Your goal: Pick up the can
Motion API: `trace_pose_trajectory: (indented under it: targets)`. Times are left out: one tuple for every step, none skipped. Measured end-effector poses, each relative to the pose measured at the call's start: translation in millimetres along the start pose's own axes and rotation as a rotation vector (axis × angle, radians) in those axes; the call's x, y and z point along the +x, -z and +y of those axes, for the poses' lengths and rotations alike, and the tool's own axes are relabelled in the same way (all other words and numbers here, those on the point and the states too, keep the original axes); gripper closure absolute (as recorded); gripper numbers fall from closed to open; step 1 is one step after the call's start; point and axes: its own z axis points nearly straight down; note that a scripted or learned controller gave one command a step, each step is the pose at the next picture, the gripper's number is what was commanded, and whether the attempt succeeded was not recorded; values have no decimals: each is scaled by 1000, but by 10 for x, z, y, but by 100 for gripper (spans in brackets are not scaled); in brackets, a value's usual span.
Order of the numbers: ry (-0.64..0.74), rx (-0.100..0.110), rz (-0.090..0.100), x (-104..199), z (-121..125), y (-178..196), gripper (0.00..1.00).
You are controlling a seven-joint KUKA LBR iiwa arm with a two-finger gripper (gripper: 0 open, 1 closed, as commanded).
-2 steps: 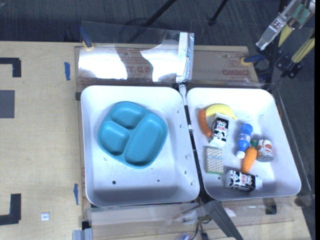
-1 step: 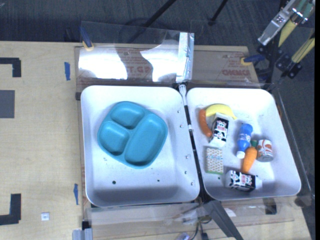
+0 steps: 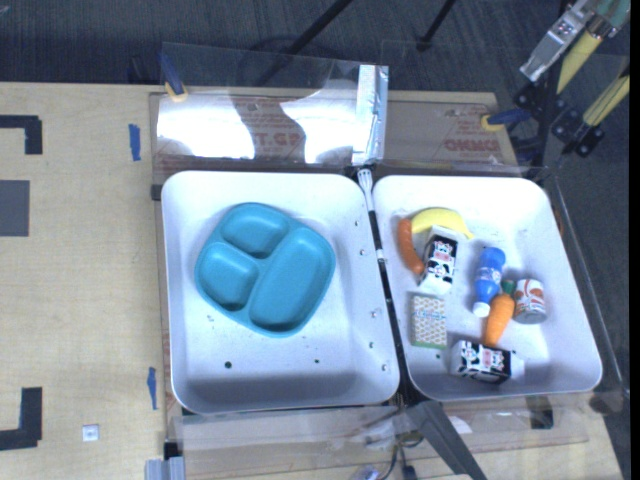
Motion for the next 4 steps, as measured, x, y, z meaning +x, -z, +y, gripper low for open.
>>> trace_pose_trajectory:
  targets:
    - [2, -6, -8, -10, 16, 120, 100]
    - [3, -11, -15, -19, 32, 239, 100]
    - [5, -17, -22, -28, 49, 359, 100]
    - [7, -23, -30, -35, 66, 478, 100]
